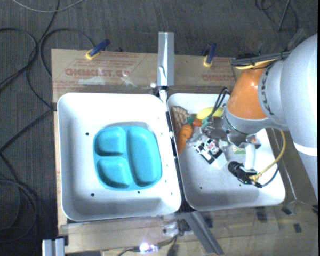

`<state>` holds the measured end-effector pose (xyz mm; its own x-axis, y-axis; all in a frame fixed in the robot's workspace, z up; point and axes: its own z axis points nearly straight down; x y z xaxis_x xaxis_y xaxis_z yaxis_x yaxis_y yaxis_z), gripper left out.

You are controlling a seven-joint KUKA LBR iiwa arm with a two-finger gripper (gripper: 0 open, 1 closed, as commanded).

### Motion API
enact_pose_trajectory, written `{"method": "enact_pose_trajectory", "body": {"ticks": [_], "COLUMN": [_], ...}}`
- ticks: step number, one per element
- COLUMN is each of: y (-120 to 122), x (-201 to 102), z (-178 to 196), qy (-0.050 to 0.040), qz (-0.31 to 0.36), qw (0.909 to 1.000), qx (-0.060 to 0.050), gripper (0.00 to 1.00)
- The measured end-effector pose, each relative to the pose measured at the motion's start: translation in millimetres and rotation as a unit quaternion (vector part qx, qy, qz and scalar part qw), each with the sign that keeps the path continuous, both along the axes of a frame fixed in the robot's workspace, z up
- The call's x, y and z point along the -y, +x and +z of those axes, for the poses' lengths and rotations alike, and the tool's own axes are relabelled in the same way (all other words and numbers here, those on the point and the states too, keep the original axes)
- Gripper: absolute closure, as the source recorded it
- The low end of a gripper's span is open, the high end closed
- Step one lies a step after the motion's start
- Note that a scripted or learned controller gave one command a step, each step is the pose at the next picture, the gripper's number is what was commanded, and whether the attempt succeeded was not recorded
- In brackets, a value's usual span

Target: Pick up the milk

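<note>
White bins point(69, 143), two, one blue tray point(129, 156)

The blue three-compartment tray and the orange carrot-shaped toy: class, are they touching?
Apart. The camera view shows the blue three-compartment tray in the left white bin and the orange carrot-shaped toy in the right white bin, with the bin walls between them.

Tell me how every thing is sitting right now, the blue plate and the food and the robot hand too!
blue tray: lying flat in the left bin, nothing on it.
carrot: lying in the right bin, by the wall it shares with the left bin.
yellow item: lying near the right bin's far edge, partly hidden by the arm.
milk carton: lying in the right bin, just under the gripper.
gripper: low over the milk carton.
</note>
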<state>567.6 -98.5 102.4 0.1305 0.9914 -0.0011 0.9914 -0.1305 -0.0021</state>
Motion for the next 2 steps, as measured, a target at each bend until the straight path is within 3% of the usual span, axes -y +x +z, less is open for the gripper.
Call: {"method": "enact_pose_trajectory", "body": {"ticks": [1, 2], "y": [0, -41], "x": [-1, -37], "z": [8, 80], "qy": [0.0015, -0.0001], "qz": [0.0, -0.074], "qw": [1.0, 0.9973], "qx": [-0.001, -0.001], "gripper": [1.0, 1.0]}}
